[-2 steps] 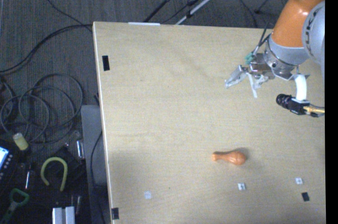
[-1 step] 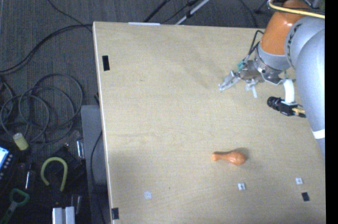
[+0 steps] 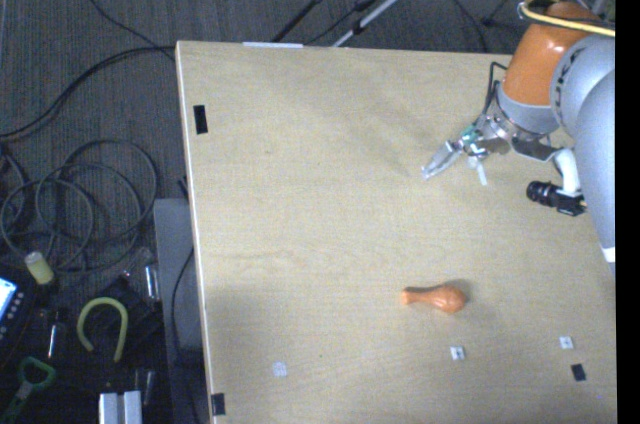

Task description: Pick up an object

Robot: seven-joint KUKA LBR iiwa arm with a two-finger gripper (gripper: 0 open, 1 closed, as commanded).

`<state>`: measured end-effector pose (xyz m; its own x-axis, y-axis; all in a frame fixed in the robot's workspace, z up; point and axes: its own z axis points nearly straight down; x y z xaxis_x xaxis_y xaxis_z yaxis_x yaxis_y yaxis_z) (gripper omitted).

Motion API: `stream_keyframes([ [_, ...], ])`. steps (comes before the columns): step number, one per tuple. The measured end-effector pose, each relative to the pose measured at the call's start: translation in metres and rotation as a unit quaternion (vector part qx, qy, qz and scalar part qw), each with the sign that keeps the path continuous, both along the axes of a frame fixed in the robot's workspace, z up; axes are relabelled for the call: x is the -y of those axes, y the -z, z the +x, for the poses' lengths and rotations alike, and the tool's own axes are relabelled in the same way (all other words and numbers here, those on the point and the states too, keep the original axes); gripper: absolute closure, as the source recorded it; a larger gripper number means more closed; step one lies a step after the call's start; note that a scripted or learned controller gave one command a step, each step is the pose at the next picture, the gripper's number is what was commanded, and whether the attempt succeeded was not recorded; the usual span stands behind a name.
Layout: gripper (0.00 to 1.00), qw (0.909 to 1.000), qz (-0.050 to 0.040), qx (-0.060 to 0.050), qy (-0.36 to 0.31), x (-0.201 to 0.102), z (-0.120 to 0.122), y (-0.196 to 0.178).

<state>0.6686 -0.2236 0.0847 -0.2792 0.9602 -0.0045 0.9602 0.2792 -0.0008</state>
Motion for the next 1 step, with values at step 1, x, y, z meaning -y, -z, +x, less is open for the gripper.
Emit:
stream_keyframes([
  [1, 1.00, 1.0000, -0.0012, 0.001, 0.000, -0.0004, 0.0007, -0.0100],
])
